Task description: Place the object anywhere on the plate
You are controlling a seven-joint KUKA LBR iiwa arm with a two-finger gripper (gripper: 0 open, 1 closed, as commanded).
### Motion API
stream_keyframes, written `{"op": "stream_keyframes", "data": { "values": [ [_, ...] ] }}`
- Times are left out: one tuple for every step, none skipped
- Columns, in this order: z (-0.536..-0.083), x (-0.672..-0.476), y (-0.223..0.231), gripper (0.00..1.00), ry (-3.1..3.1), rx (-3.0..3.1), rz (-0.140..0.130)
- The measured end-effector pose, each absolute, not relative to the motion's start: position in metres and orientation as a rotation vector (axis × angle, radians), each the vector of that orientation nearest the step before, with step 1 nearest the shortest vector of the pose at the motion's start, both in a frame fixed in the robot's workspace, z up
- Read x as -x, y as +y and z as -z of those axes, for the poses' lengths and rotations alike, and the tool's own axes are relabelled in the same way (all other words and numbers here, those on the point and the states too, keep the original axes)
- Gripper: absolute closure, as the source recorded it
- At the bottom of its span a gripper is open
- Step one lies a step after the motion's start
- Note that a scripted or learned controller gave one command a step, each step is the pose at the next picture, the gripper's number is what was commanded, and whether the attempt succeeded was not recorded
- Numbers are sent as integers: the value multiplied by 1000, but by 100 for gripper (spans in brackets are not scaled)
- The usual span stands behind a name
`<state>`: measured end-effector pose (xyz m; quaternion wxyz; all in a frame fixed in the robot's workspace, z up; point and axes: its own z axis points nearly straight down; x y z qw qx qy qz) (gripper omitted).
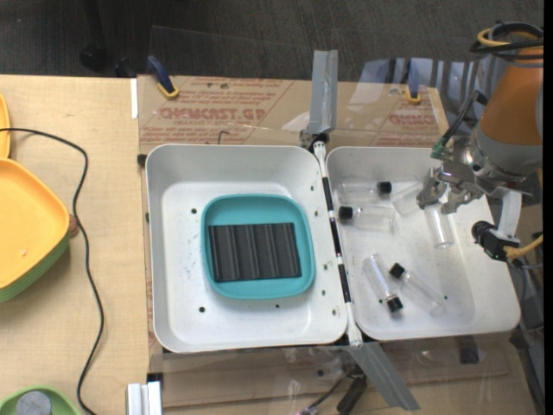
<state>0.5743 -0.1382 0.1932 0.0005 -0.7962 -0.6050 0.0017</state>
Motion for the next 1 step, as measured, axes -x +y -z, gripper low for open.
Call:
{"op": "stream_keyframes", "data": {
  "values": [
    [-193, -574, -138, 0, -1900, 2501, -5]
  ]
}}
